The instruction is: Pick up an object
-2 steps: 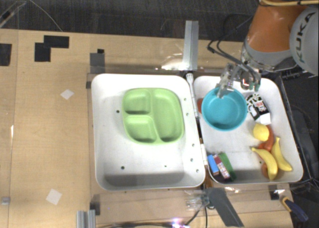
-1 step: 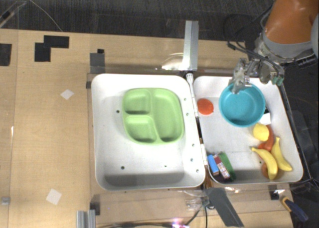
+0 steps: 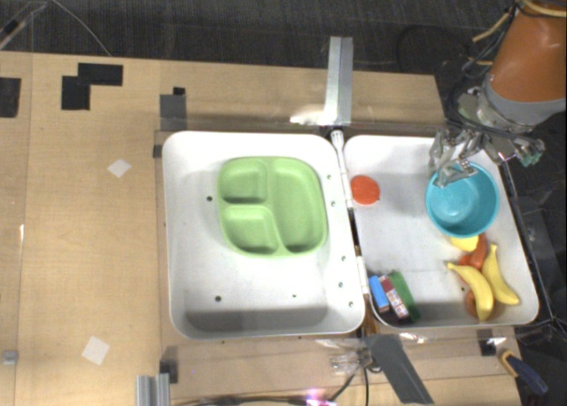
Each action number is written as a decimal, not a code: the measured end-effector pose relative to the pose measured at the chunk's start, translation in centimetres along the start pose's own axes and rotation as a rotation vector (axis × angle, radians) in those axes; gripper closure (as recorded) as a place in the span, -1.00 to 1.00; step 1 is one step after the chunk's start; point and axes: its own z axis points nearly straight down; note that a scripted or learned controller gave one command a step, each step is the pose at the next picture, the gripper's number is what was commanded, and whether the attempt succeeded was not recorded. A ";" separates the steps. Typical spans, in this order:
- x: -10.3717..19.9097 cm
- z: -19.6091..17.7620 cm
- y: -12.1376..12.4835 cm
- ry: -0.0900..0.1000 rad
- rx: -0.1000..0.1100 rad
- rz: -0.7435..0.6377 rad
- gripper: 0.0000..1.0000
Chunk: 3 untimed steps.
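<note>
Under my gripper point(image 3: 454, 162) sits the blue bowl point(image 3: 462, 199), its far rim at my fingertips; whether they pinch it I cannot tell; bananas point(image 3: 483, 280) lie nearer the camera

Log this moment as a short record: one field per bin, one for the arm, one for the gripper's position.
left bin: green divided tray
right bin: blue bowl, orange round item, bananas, small red, blue and green packets
arm: reaching in from the right
gripper: over the blue bowl's upper left rim; nothing visibly held
</note>
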 end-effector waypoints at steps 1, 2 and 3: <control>-7.5 0.0 10.8 -0.006 -0.002 0.006 1.00; -3.0 -7.4 1.1 -0.008 0.008 -0.072 1.00; -5.9 -5.4 7.3 -0.004 -0.002 0.026 1.00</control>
